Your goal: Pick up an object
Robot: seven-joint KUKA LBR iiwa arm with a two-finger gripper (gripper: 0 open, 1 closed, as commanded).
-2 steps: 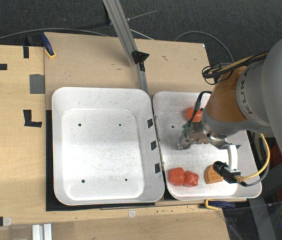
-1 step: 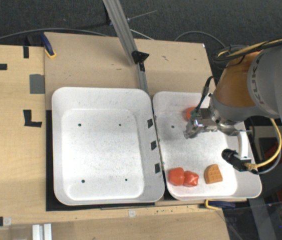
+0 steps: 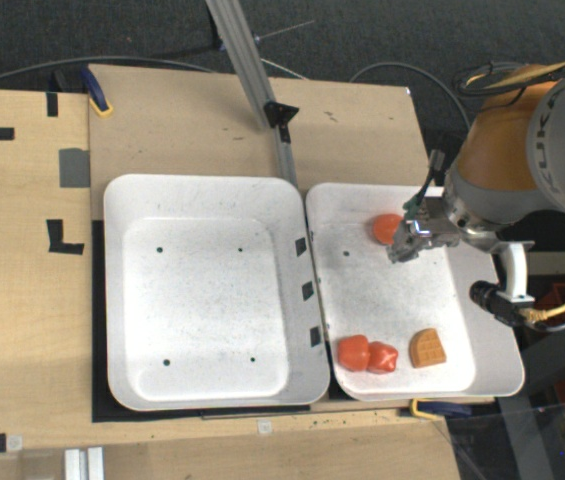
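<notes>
My gripper [image 3: 407,243] hangs over the upper part of the right bin [image 3: 382,293], its tip just right of an orange-red round object [image 3: 385,228]. The two look close or touching; I cannot tell which. At the bin's near edge lie two red lumps [image 3: 366,354] side by side. A tan waffle-like piece [image 3: 427,348] lies just right of them. The arm [image 3: 507,163] comes in from the right.
The left bin [image 3: 202,288] sits beside the right one on the wooden bench. A grey metal pole [image 3: 247,53] slants down to the gap between the bins. Cables run at the right edge near the arm's base.
</notes>
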